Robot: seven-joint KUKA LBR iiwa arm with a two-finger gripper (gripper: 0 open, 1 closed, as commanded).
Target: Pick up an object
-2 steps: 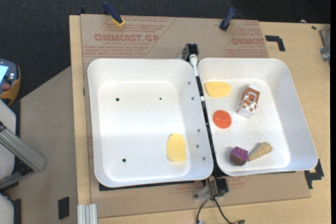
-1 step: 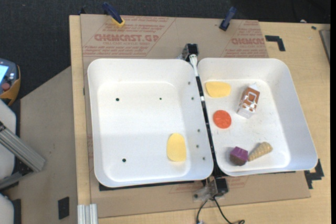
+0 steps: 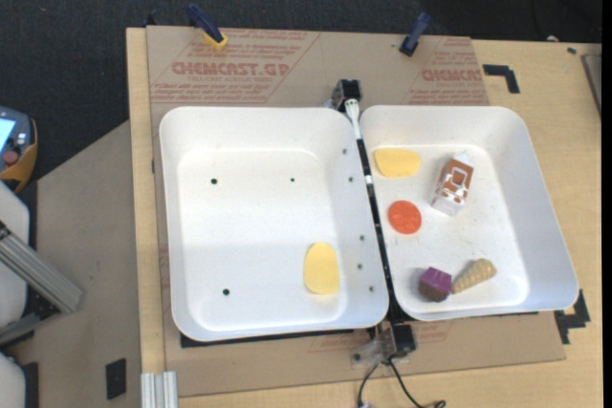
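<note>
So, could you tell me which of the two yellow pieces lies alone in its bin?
The yellow oval in the left bin, near its lower right corner. The other yellow piece shares the right bin with four other items.

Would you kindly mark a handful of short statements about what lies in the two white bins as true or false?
1. The left white bin holds one pale yellow oval piece. True.
2. The flat round orange-red disc lies in the left bin. False: it lies in the right white bin, near the divide between the bins.
3. The small purple block sits right beside the tan cone-shaped piece. True.
4. The right bin holds two things. False: it holds five, counting a yellow oval piece and a small white and orange carton.
5. The white and orange carton lies at the near edge of the right bin. False: it lies toward the far side, right of the yellow oval.
</note>
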